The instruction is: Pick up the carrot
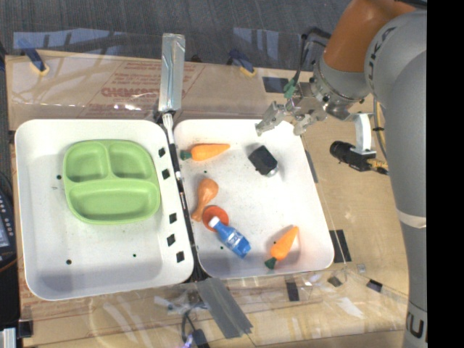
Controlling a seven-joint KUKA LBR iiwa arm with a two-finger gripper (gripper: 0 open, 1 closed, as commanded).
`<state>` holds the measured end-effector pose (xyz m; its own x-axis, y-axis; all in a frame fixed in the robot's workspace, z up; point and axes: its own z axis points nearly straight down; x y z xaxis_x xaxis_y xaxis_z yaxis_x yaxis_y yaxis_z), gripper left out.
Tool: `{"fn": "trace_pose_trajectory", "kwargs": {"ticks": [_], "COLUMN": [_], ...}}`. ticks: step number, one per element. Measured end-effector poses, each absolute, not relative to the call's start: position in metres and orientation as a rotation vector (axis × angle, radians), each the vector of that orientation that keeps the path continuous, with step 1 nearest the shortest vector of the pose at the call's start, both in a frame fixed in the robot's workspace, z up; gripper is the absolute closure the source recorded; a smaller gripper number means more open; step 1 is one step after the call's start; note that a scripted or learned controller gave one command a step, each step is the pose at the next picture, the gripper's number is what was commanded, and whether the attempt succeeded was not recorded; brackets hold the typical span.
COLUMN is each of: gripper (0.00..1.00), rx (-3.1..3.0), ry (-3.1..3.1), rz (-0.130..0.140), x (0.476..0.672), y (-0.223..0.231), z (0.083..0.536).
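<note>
While the arm [395,85] hangs in from the right, I read the scene from the big pieces down: the left bin [43,252] carries a green plate [112,180], and the right bin [304,194] holds everything I care about. The gripper [281,127] hovers over that bin's far rim, its fingers [265,125] spread apart with nothing between them. One carrot [208,151] lies flat near the far left corner, well apart from its neighbours. A second carrot [284,243] lies near the front right corner. Both look like light, stiff toys with smooth, likely slippery skin. I'd go for the far one and pinch across its thick middle, since the taper could squirt out.
</note>
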<state>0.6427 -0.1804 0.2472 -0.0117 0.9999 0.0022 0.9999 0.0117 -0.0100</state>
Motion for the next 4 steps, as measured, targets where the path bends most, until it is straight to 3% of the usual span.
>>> {"fn": "trace_pose_trajectory", "kwargs": {"ticks": [1,2,3,4], "gripper": [0.00,0.00,0.00,0.00], "rx": [-2.226,-2.702,-2.780,-2.491], "ry": [-2.203,-1.605,-1.470,-1.944], "rz": [0.011,-0.006,-0.007,-0.002], "x": [0.656,0.660,0.661,0.661], "y": [-0.105,-0.114,-0.137,-0.105], "z": [0.173,0.098,0.097,0.101]}}
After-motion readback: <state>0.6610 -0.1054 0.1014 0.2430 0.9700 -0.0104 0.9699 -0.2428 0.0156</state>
